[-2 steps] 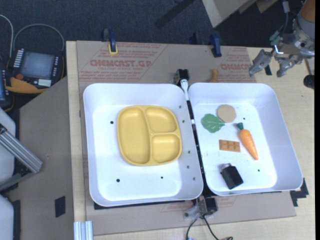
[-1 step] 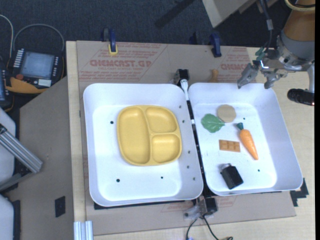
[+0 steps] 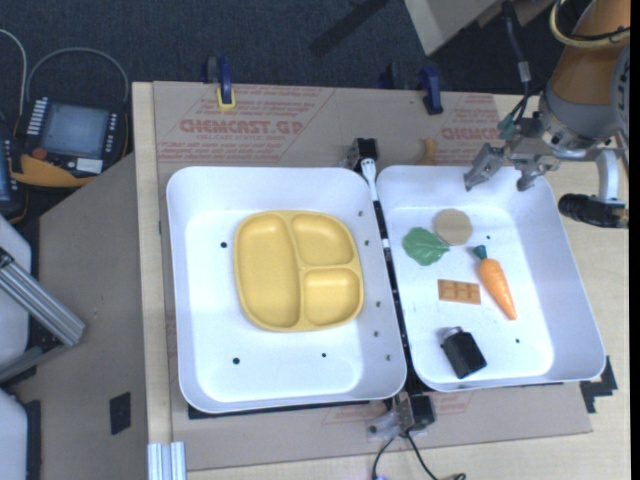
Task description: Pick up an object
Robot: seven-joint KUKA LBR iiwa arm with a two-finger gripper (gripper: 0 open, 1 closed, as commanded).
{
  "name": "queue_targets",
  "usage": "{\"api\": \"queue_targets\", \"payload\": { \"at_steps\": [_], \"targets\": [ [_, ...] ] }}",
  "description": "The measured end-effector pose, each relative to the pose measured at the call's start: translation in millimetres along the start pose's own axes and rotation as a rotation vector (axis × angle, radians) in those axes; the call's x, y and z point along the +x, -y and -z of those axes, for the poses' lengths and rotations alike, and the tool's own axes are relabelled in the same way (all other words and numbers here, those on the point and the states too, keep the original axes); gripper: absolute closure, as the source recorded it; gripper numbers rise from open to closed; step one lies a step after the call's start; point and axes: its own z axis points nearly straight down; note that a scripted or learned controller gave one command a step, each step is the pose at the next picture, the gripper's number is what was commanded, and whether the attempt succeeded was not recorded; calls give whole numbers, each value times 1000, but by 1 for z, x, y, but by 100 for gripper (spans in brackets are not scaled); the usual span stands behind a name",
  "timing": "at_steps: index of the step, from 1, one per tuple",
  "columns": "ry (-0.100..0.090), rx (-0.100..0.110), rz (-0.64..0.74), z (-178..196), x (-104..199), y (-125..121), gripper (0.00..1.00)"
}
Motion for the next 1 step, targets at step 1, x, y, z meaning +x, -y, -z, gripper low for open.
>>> {"api": "queue_targets", "payload": {
  "at_steps": [1],
  "targets": [
    [0,0,2,-43,2,-2,0]
  ]
}}
